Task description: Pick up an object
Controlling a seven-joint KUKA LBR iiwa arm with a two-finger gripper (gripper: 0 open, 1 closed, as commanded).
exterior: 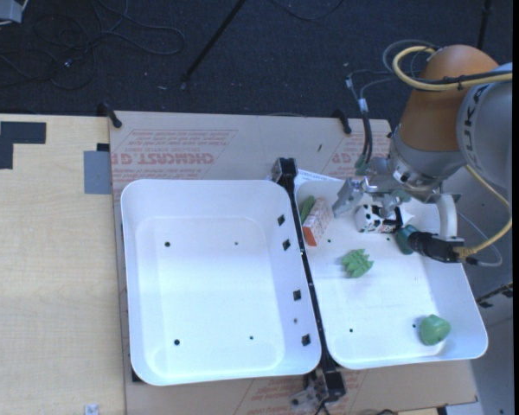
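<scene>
My gripper [366,207] hangs over the far part of the right bin [457,294], open, with one grey finger [343,201] spread out to the left. A small black-and-white object [371,220] lies just under it, roughly between the fingers; nothing looks gripped. A teal piece [404,237] lies just right of that object. An orange-and-white box [316,223] and a thin green item [306,207] lie by the divider. A green leafy piece [356,263] sits mid-bin, and a green round lump [432,328] rests in the near right corner.
The left bin [138,258] lies beside the right one, joined by a black divider strip [299,266]. Both stand on a cardboard sheet [173,150]. A black hose fitting [437,247] and cables trail from the wrist over the right bin's edge.
</scene>
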